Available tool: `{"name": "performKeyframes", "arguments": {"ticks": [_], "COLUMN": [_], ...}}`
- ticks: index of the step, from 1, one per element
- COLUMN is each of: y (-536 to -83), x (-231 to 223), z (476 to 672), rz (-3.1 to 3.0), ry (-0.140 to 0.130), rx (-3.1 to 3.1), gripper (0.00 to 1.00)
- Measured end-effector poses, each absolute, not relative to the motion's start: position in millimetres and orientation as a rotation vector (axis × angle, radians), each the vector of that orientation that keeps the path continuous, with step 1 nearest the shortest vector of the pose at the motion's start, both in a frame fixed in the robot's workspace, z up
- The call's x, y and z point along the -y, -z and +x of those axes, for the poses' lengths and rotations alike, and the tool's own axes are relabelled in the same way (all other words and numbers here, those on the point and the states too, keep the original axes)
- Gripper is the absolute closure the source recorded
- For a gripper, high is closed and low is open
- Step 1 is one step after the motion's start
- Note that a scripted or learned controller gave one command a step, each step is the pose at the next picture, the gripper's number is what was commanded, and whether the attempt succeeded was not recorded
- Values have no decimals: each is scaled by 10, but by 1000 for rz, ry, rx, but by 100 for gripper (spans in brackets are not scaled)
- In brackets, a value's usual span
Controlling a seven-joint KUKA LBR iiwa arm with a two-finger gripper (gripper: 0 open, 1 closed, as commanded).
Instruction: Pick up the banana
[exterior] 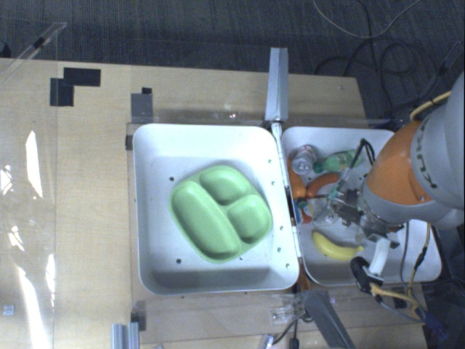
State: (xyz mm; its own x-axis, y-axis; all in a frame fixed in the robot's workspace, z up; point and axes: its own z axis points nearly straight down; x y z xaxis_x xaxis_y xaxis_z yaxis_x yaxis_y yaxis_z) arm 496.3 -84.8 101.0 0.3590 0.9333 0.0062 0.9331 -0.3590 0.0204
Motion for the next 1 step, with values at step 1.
{"name": "performKeyframes", "arguments": {"ticks": [1], "y": [-893], "x": [837], "z": [4913], "rz": [2569], "ry": [-18], "rx": [-1793], "gripper": [0]}}
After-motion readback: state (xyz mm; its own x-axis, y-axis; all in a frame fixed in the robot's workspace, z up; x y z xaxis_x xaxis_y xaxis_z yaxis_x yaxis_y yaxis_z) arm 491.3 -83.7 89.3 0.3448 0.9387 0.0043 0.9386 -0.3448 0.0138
